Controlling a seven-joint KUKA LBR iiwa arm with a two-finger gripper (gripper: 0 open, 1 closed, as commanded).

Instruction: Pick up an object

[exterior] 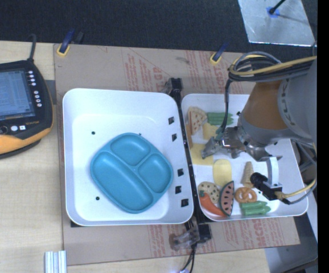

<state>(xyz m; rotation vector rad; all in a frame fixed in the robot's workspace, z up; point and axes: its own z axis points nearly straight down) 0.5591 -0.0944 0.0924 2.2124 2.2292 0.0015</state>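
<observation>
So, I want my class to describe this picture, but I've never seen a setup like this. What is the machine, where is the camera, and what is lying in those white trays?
One camera looks down on a bench. The grey and orange machine is a robot arm reaching in from the right; its tool hangs low over the right bin, which holds toy food: a watermelon slice, a pretzel, a carrot. The left bin holds a blue divided plate. A control tablet lies at the left. Nothing visibly sits in the tool.

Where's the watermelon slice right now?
In the right bin, near its front edge: the watermelon slice stands between the carrot and the pretzel.
</observation>
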